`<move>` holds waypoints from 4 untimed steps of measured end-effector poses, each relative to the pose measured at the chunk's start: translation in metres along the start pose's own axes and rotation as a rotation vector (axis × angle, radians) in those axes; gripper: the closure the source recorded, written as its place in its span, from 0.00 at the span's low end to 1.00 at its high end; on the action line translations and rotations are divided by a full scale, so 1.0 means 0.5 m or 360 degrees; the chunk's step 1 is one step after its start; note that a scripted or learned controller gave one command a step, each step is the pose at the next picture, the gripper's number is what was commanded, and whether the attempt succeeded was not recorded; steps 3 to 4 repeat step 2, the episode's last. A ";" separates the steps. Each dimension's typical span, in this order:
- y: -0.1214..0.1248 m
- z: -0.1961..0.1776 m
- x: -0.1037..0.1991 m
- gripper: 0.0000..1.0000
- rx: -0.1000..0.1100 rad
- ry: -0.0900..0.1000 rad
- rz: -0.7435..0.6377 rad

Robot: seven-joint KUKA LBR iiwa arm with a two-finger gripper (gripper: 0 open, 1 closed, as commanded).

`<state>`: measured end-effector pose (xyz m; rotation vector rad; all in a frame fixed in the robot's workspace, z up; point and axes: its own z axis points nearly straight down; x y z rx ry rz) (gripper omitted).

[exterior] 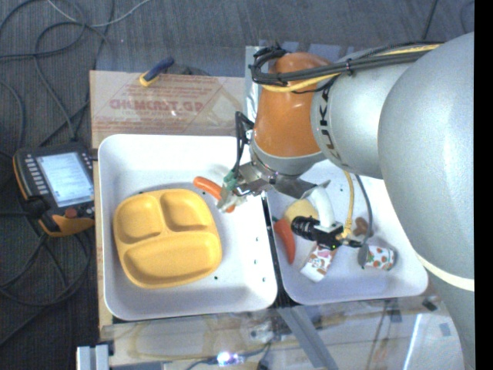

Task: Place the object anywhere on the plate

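We see the gripper (229, 194) poised low over the left bin (146, 151), just off the upper right corner of the yellow divided plate (166, 241); a small orange toy carrot (205, 184) juts from it toward the plate, its green end touching the gripper's tip. We cannot tell whether the gripper is clamped on the carrot or merely pressed against it; that spot is small and blurred. We judge the carrot to be the task's object; it sits at the plate's rim, beside the upper right compartment rather than clearly inside it, so we would not call it placed yet. The arm reaches across the wall between the bins, which we read as a carry from the right bin (404, 282) toward the plate; a short move further left and down should put the carrot over a compartment.

The left bin holds the plate, whose three compartments look bare; the plate lies toward the bin's lower left. The right bin holds a red-orange pepper-like toy (285, 240) by its left wall, a pale yellow object (305, 207) partly under the wrist, and two patterned cups (318, 264) (377, 257) tipped on their sides, set apart from each other.
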<state>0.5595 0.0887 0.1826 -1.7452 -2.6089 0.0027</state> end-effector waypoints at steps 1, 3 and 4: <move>0.054 -0.008 0.119 1.00 0.0000 -0.0003 -0.0156; 0.054 -0.008 0.119 0.00 0.0000 -0.0002 -0.0156; 0.054 -0.008 0.119 0.00 0.0000 -0.0002 -0.0156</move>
